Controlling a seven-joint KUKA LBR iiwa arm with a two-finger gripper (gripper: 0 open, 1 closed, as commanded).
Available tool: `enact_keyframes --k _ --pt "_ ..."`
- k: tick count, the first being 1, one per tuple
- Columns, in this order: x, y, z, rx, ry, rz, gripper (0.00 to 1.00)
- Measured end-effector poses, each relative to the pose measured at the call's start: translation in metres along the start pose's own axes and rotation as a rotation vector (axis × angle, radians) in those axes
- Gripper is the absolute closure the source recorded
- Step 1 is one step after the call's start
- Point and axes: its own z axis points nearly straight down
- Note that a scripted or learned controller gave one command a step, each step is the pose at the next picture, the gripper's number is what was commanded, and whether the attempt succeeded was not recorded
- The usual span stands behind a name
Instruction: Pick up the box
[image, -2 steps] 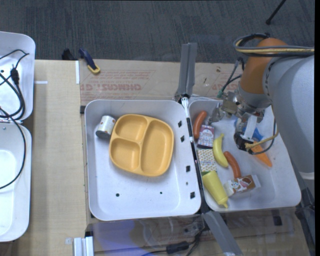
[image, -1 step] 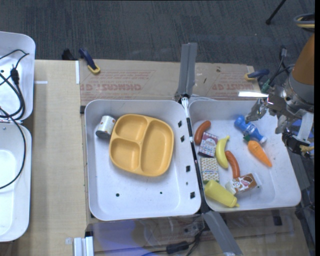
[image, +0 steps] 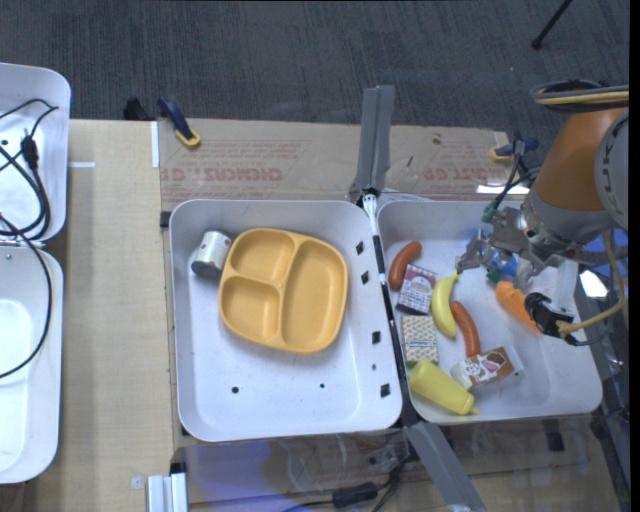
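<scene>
The box (image: 416, 289), a small carton with a purple-and-white print, lies in the right bin (image: 560, 400) near its left wall, between a red sausage (image: 403, 263) above it and a patterned cracker packet (image: 420, 339) below. A banana (image: 444, 302) touches its right side; a second sausage (image: 466, 328), a yellow bottle (image: 441, 388) and a brown carton (image: 489, 367) crowd the lower part. The gripper (image: 497, 258) hovers over the bin's upper right, near a carrot (image: 516, 301); whether the jaws are apart I cannot tell. The left bin (image: 270, 400) holds a yellow divided plate (image: 283, 290) and a tin can (image: 210, 253), with bare floor below them.
</scene>
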Motion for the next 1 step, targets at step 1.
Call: enact_keyframes --k 1 --pt "0.0609 -0.0094 -0.0434 -0.001 0.000 0.215 0.00"
